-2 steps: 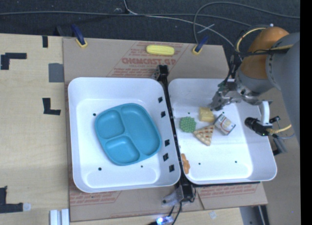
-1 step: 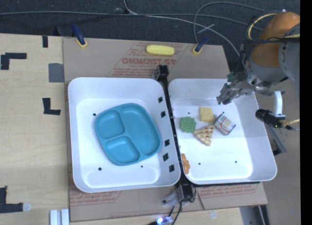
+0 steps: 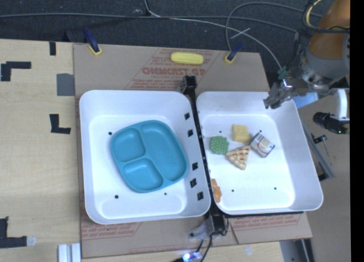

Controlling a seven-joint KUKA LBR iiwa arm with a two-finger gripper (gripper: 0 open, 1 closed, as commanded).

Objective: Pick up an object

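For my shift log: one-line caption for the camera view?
Gripper above right bin's upper rim; toy foods inside, blue tray in left bin.

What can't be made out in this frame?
- End effector: too small and dark to tell its state.
- Arm: cut off by the top and right edges.
- Can: label too small to read.
- Orange piece: partly hidden at the bin wall.

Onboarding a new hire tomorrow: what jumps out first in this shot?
The blue divided tray dominates the left bin. In the right bin sits a small cluster: a green round piece, a yellow block, a pizza-slice toy and a small can. The end effector hovers at that bin's upper right corner.
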